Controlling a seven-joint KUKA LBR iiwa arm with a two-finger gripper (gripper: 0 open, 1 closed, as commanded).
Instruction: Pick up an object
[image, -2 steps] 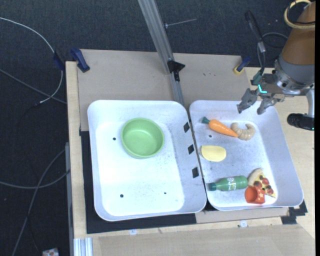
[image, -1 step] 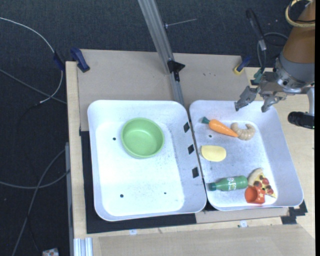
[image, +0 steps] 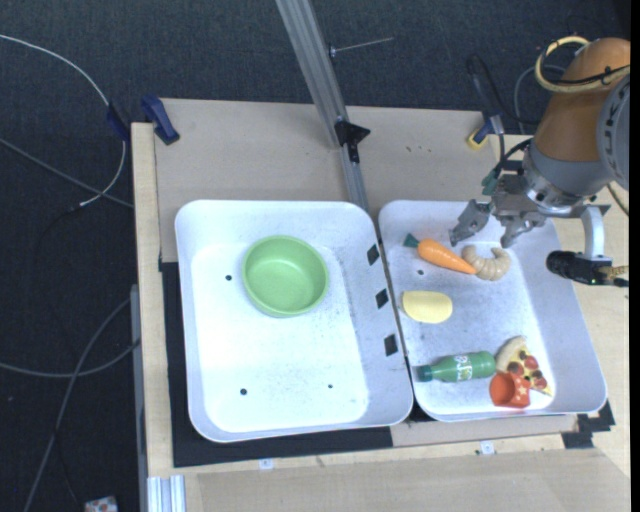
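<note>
The arm (image: 578, 110) comes in from the upper right, its orange band uppermost and the grey wrist below it, angled down over the far end of the right bin (image: 560, 330). The gripper (image: 492, 226) hangs at the end with its two fingers spread apart, one tip to the left and one to the right, and nothing sits between them. Just below the gripper lies a pale curled shrimp-like toy (image: 489, 264), apart from the fingertips as far as the view shows. Touching that toy on the left is an orange carrot (image: 444, 256) with a green top, lying at a slant. Farther from the gripper, toward the near side of the bin, rests a yellow oval piece (image: 427, 306). Beyond it lie a green bottle (image: 457, 367) on its side and, beside it to the right, a pizza slice (image: 523, 363) and a red piece (image: 508, 391). Well away to the left, the left bin (image: 210, 380) holds a green bowl (image: 285, 275), upright.
</note>
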